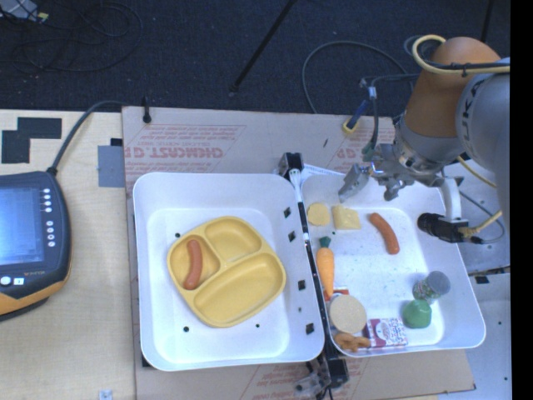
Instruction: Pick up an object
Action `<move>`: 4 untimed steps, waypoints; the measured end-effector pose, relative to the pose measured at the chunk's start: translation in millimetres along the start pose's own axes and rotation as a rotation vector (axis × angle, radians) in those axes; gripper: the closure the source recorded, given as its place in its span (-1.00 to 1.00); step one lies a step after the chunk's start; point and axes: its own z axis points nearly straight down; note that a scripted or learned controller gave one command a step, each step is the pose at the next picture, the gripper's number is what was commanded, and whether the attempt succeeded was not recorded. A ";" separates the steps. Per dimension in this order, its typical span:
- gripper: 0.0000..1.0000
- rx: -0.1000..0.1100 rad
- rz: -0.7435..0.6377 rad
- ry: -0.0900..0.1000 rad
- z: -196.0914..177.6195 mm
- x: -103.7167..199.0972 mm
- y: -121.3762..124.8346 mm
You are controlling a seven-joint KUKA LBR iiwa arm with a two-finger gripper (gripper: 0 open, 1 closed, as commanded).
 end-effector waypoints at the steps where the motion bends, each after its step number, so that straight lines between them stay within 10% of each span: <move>1: -1.00 0.006 0.013 -0.006 -42.0 -63.6 -0.7; 3: -1.00 0.010 0.007 -0.002 107.8 -76.1 -6.3; 4: -1.00 0.013 0.010 -0.002 104.7 -108.0 -22.0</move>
